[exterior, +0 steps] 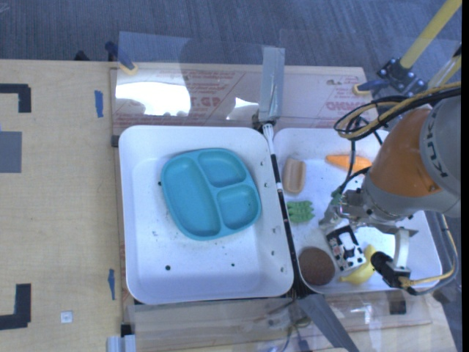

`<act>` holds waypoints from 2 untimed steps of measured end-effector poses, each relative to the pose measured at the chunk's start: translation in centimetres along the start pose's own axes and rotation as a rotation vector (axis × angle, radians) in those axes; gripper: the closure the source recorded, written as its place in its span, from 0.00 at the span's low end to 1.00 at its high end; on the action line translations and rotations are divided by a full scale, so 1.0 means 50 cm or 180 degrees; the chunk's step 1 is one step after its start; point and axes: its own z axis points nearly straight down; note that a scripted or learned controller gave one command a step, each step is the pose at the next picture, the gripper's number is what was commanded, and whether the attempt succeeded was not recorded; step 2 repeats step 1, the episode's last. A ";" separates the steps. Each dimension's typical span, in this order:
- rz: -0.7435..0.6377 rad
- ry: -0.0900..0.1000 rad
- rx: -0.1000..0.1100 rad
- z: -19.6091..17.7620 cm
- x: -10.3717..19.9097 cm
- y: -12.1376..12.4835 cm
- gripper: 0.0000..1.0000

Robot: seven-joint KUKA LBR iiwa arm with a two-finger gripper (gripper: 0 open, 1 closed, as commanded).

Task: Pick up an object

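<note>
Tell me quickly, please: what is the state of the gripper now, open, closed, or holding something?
Gripper: low in the right bin, beside the yellow object; open or closed cannot be told, and no object is seen held in it.

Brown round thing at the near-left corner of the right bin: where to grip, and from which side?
Judging by its pose, come straight down on the brown round object and close across its middle. It looks domed, with no handle or edge to catch. It sits tight against the right bin divider wall, so set the fingers along the wall rather than across it. The gripper hovers just right of it.
</note>
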 end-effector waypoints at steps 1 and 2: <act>0.0070 0.0015 0.0016 -0.178 0.185 0.088 1.00; 0.0070 0.0015 0.0016 -0.178 0.185 0.088 1.00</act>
